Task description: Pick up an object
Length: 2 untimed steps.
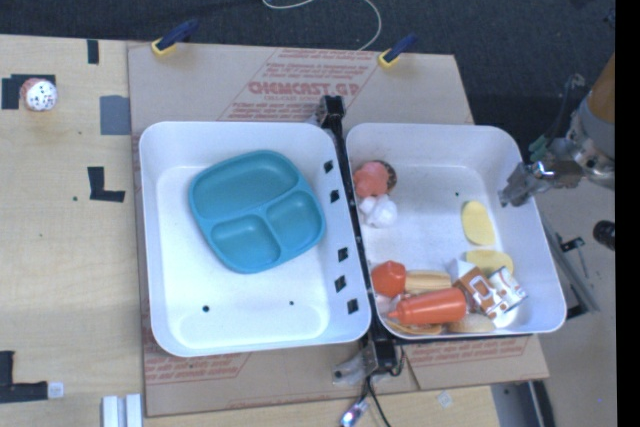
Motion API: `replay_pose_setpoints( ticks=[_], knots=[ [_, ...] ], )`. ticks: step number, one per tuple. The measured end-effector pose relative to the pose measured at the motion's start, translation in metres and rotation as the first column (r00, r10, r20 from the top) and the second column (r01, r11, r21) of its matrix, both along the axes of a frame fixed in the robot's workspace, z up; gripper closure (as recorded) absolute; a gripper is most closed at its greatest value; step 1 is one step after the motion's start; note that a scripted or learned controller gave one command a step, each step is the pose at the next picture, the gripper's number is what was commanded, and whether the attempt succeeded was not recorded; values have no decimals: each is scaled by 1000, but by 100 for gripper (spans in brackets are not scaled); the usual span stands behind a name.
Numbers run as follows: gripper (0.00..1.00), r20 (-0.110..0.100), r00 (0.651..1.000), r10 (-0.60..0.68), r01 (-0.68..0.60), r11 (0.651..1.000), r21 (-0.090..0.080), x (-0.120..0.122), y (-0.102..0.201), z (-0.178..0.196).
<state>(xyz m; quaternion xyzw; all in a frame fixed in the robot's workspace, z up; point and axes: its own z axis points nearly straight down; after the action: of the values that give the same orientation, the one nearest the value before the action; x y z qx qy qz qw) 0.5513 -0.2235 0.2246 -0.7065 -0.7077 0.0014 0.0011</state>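
The right bin (440,140) holds several toy foods. A pink round piece (371,178) and a white lump (379,210) lie by its left wall. Two yellow slices (479,223) sit near the right side. A red piece (389,278), an orange carrot-like piece (428,306) and an orange-and-white patterned block (492,293) crowd the front. My gripper (522,183) hangs over the right rim of this bin, above and apart from the toys, with nothing seen in it.
The left bin (165,215) carries a blue divided plate (258,210). A black divider (343,215) runs between the bins. Cardboard (290,85) lies under both, clipped at the back. A small die-like ball (40,96) rests far left on the bench.
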Motion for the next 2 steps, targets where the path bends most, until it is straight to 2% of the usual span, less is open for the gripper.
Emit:
replay_pose_setpoints(
  ticks=[1, 2],
  knots=[
    [100, 14, 1000, 11, -11, 1000, 2, 4, 105, 101],
    [100, 6, 1000, 12, -12, 1000, 5, -24, 215, 134]
  ],
)
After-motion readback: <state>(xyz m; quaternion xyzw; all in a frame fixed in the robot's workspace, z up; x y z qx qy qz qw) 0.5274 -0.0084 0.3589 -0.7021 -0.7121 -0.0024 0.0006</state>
